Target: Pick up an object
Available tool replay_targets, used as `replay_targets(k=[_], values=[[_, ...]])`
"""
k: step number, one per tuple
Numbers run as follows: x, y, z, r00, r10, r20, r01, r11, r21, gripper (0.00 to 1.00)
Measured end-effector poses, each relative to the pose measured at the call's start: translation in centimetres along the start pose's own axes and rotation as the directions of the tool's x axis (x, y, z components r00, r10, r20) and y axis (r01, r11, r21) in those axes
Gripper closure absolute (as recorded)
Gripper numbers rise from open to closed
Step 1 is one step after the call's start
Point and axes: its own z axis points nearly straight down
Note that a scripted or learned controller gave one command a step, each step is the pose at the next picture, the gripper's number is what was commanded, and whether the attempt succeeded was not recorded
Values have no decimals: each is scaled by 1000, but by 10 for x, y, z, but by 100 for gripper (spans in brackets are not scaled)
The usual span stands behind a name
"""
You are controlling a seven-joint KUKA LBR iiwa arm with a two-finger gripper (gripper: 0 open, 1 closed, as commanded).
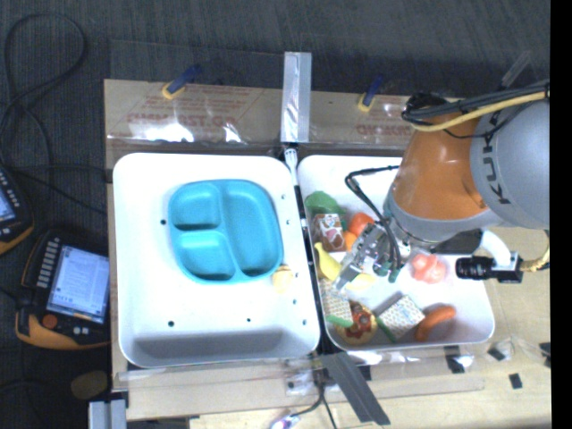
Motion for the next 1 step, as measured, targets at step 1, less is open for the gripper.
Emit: replay_targets(k=[1], values=[[29,6,-32,991,137,0,-137,991,-1,100]])
